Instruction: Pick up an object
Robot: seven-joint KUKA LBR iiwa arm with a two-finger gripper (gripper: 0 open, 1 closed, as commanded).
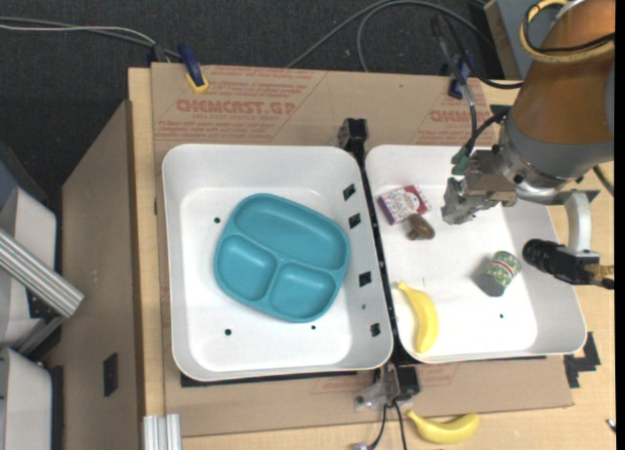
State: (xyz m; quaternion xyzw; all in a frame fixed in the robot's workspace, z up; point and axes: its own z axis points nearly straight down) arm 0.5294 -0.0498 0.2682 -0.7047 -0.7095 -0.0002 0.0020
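Camera view
Arm: reaching in from the right, its orange band sitting at the far right above the right bin (547, 331).
Gripper (459, 210): hanging over the far part of the right bin, just right of the small brown object (421, 228); nothing is showing between its fingers, and I cannot tell whether they are apart or together.
Purple-and-white packet (401, 202): lying in the far left part of the right bin, just beside the brown object.
Banana (422, 316): lying in the near left part of the right bin.
Green-labelled can (497, 273): lying tilted in the right part of the same bin, near the gripper but apart from it.
Left bin (186, 272): holding a teal divided plate (281, 257).
Second banana (447, 427): lying on the bench at the near edge, outside the bins.
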